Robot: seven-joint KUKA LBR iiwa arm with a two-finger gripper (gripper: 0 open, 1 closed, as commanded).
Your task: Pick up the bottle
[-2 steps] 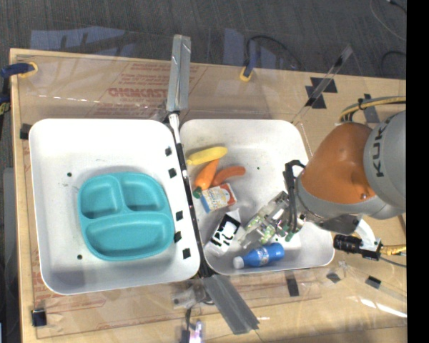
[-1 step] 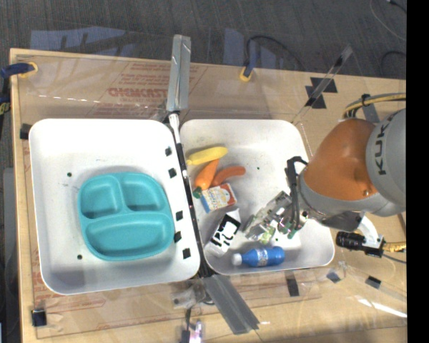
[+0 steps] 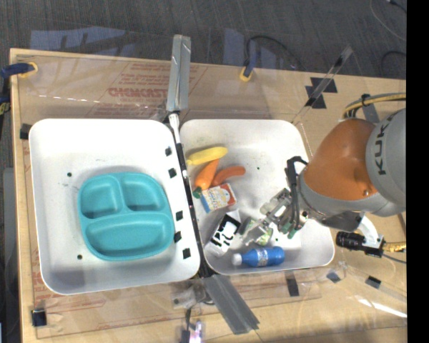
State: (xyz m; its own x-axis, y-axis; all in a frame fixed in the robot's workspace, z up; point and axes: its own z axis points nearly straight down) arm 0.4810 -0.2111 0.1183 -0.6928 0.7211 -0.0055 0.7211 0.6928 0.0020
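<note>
Camera view: worktop [image 3: 71, 70] is carrying two shallow white bins side by side. Left bin [image 3: 50, 213] is holding a teal divided tray [image 3: 123, 215], with bare floor showing all around it. Right bin [image 3: 261, 138] is crowding along its left and near sides: a banana [image 3: 206, 153], carrot [image 3: 206, 174], sausage [image 3: 230, 172], small carton [image 3: 217, 196] and black-and-white block [image 3: 225, 231]; its far right corner is lying open. Bottle [image 3: 260, 257] is lying on its side close against the near wall, blue body with a white cap pointing left. Gripper [image 3: 269, 220] is hanging just above the bottle, not touching it; fingers are looking spread with nothing between them. Arm [image 3: 343, 170] is reaching over the right rim.
</note>
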